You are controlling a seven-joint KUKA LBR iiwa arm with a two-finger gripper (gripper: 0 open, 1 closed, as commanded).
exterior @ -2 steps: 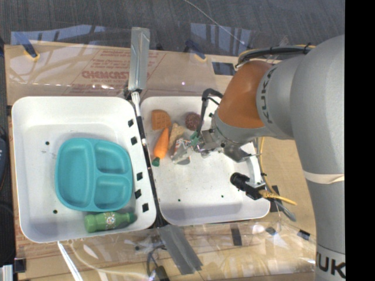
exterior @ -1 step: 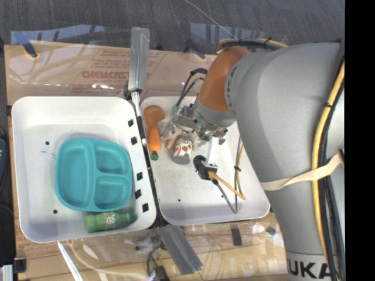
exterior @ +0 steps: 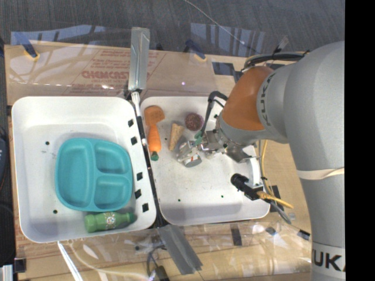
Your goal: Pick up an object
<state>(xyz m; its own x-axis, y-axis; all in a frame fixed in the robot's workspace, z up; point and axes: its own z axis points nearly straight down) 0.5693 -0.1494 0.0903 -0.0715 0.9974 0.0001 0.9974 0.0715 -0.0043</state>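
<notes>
arm: we see the grey arm [exterior: 293,98] coming in from the right, over the right bin [exterior: 199,201]; the orange band [exterior: 245,103] sits above that bin's upper right part.
gripper: the gripper [exterior: 191,153] is low over the middle of the right bin, pointing down and left.
gripper state: we cannot tell whether it is spread or pressed together, since the metal parts blur into one pale grey clump. We see nothing pinched in it.
nearest object: the tan cone [exterior: 176,136] lies tilted just left of the gripper. We cannot tell if they touch.
carrot: the carrot [exterior: 153,138] lies left of the cone, along the bin's left wall, running top to bottom with its green end at the bottom.
orange lump: the orange lump [exterior: 154,114] is at the carrot's top end, touching it or very close.
dark round thing: the dark red round thing [exterior: 194,120] is above the gripper, near the bin's top wall and just right of the cone's top.
left bin: the left bin [exterior: 26,113] holds the teal divided plate [exterior: 94,173], lying flat mid-bin.
bottle: the green bottle [exterior: 108,219] lies on its side just below the plate, near the bottom wall, well apart from the gripper.
bench: the bench [exterior: 88,69] shows brown behind the bins.
</notes>
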